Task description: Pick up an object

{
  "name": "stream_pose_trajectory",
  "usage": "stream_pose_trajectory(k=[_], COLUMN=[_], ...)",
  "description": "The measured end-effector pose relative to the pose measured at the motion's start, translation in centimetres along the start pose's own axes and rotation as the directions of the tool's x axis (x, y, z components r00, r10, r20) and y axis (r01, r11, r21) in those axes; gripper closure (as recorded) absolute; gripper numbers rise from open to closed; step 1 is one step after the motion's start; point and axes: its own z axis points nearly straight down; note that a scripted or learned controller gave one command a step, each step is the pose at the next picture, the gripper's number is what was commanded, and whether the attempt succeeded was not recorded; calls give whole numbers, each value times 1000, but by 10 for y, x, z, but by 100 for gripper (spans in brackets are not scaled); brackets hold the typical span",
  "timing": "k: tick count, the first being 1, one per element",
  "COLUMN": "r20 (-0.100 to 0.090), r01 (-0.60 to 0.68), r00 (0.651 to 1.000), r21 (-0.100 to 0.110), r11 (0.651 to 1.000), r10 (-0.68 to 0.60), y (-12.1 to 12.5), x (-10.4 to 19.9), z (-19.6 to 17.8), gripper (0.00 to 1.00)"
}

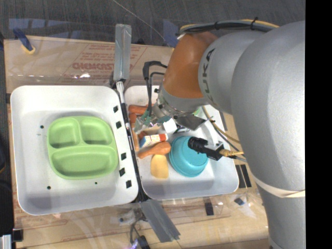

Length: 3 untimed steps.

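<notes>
Objects crowd the right bin (228,183): a smooth blue bowl (187,160), a pale yellow block (159,166), an orange carrot-like piece (154,149). The gripper (155,119) sits among them at the far-left; its state I cannot tell. A glossy green divided plate (82,147) fills the left bin (26,191).

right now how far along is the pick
Done: the arm has reached over the right bin, its wrist low over the clutter. In hand: nothing visibly lifted. The blue bowl, yellow piece and orange piece lie in the bin. Left: grasping and lifting one.
</notes>
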Motion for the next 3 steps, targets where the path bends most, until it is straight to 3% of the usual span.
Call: stream_pose_trajectory(k=[1, 2, 3], r20=[0, 0, 0], r01=[278, 278, 157], r00=[960, 961, 988], r21=[-1, -1, 5], r11=[960, 961, 988], r10=[-278, -278, -157], y=[-65, -65, -45], x=[29, 29, -79], z=[0, 0, 57], gripper=[100, 0, 0])
